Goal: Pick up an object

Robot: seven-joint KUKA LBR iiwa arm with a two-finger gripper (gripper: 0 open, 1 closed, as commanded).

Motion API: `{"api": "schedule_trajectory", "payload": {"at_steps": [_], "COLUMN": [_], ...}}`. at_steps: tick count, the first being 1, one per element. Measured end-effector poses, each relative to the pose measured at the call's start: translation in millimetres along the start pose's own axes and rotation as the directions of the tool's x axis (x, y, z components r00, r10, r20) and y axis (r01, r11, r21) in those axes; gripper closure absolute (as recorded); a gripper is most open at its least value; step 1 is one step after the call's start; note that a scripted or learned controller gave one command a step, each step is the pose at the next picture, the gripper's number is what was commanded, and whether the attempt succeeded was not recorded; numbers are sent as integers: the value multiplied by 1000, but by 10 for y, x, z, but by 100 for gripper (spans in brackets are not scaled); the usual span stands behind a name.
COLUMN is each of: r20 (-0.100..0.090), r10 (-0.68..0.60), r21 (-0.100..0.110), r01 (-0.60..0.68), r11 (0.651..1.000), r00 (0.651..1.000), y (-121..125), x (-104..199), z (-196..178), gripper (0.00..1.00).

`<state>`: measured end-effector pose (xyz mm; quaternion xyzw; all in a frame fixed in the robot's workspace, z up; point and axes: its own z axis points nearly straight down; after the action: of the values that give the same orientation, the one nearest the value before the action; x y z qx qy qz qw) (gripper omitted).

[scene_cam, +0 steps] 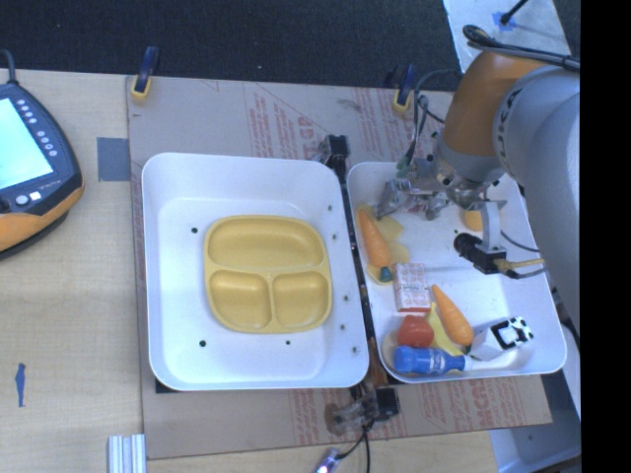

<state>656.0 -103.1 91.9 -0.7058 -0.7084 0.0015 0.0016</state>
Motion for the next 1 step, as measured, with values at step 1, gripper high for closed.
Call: {"api": "schedule_trajectory", "payload": {"at_steps": [1], "r20": [1], "r10": [1], "r21": [-3], "r01": [-1], "r11": [1000], "r00": [1000], "y": [3], "x": [-89], "z": [-3], "gripper": [0]}}
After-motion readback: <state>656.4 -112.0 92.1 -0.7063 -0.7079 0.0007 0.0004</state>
